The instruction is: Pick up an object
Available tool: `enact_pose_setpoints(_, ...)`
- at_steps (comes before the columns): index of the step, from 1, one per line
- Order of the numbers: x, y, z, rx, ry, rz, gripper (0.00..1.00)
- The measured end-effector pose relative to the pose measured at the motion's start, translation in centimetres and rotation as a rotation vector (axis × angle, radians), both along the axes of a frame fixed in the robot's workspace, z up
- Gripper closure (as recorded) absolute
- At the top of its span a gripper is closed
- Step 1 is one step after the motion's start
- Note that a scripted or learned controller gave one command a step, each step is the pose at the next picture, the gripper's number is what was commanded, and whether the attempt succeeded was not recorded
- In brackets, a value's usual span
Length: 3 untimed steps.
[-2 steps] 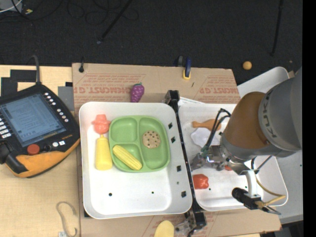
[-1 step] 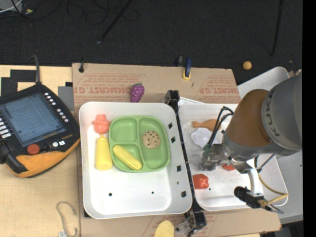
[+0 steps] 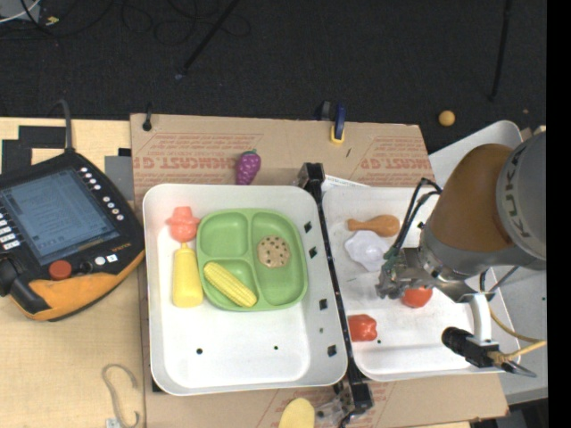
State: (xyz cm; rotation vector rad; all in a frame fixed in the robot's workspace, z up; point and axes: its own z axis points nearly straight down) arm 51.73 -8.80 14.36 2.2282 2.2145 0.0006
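Note:
My gripper (image 3: 399, 282) hangs low over the middle of the right bin (image 3: 419, 364). A red tomato (image 3: 417, 296) lies right against its lower right side, partly covered by it. A white crumpled item (image 3: 364, 252) sits just to the gripper's upper left. A tan drumstick (image 3: 376, 226) lies at the back of the bin, and a red pepper-like piece (image 3: 361, 328) lies near the front left.
The left bin (image 3: 232, 364) holds a green divided plate (image 3: 299, 283) with a cookie (image 3: 273, 251) and corn (image 3: 230, 283), plus a yellow bottle (image 3: 186, 276) and a pink toy (image 3: 181, 224). Purple grapes (image 3: 247, 166) and a lemon (image 3: 297, 412) lie outside. A teach pendant (image 3: 53, 230) rests at left.

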Motion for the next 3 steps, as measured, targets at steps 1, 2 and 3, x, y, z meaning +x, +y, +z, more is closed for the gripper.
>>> enact_pose_setpoints(1,0.3,0.8,5.8,0.000,-0.003,0.007,1.00)
enact_pose_setpoints(2,0.4,0.8,8.5,0.000,0.000,0.006,1.00)
enact_pose_setpoints(3,-5.0,0.9,8.0,0.002,0.007,0.005,1.00)
